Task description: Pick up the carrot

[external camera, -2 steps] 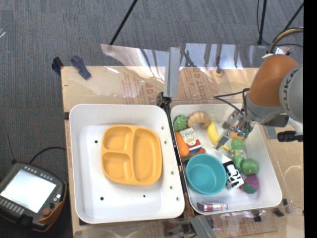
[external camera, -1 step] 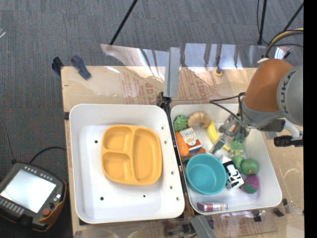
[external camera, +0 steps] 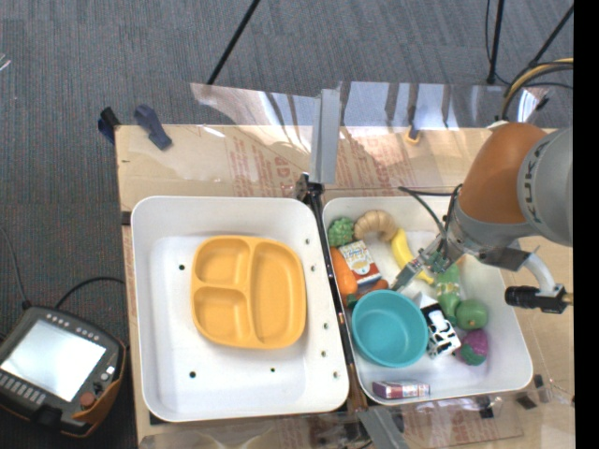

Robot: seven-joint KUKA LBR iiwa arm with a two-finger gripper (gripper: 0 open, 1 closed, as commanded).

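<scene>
Gripper (external camera: pixel 423 267) over the crowded right bin (external camera: pixel 519 344)
Its jaws stood open and held nothing, beside the banana (external camera: pixel 401 248); the carrot (external camera: pixel 344 279) lay near the teal bowl (external camera: pixel 388 328).

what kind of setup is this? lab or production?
Likely a robotics lab: carpeted floor with tripod legs, a teach pendant on the floor, and two white bins, the right one holding toy food such as a carrot.
</scene>
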